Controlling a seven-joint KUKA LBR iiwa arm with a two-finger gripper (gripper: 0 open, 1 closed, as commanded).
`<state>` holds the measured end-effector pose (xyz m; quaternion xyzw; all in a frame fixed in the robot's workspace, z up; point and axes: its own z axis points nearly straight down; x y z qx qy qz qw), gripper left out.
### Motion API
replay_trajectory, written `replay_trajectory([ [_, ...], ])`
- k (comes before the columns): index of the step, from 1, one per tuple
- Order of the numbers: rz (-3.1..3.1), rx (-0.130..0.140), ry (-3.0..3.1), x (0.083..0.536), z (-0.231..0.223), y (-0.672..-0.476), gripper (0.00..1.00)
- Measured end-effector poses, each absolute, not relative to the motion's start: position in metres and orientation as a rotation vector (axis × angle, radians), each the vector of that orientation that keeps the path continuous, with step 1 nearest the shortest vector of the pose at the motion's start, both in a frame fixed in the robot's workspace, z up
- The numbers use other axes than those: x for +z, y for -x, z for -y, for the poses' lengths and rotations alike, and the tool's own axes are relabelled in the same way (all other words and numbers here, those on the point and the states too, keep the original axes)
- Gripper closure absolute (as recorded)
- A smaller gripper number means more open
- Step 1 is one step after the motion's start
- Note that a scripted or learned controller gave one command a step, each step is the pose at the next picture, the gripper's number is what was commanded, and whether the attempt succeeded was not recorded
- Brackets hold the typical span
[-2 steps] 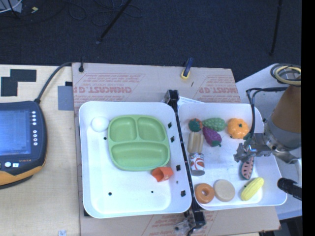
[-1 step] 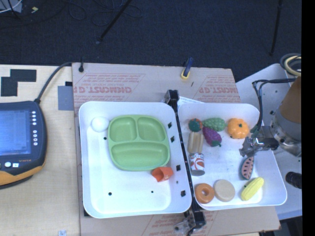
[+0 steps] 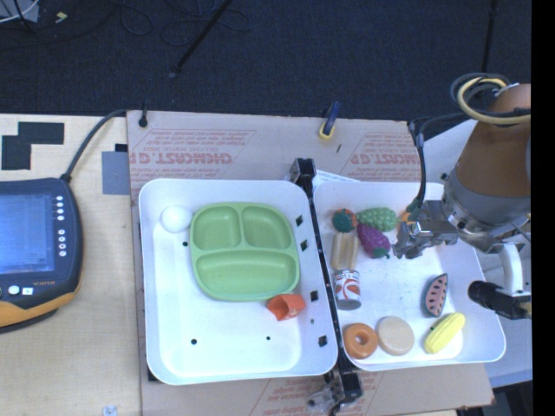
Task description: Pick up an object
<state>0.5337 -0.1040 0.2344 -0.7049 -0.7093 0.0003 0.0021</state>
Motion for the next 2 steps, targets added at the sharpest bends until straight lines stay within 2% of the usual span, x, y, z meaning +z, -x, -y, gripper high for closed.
replay_trajectory([
  [1,2.225,0.002,2.212,0.236,0.062,-0.568,1.0],
  [2,2.222,0.005,2.213,0.227,0.024,-0.588,1.0],
])
